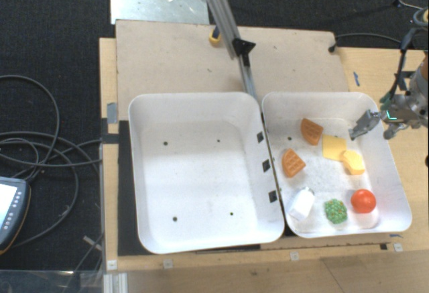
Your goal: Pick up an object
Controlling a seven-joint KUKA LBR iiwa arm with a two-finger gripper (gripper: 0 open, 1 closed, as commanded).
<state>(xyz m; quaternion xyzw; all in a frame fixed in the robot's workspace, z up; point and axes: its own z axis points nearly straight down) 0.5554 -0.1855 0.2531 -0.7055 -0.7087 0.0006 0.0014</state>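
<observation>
- I read this as the approach step: my gripper hangs over the right bin, near its upper right corner, and nothing is picked yet.
- The gripper is seen at a slant and small; I see nothing between its tips, and I cannot tell how far apart they stand.
- All the candidates lie in the right bin. Closest to the gripper is a flat yellow square, with a yellow chunk touching its lower right side.
- Two orange ridged pieces sit further left: one near the top of the bin, the other below it, close to the wall shared with the left bin.
- Along the bottom lie a white block, a green bumpy ball and a red ball, in a row, near one another.
- My judgement: the next move calls for settling on one piece, centring over it and descending. The yellow pair is nearest, but they touch, so a grasp there may nudge both; the upper orange piece stands apart and looks the cleaner target.
</observation>
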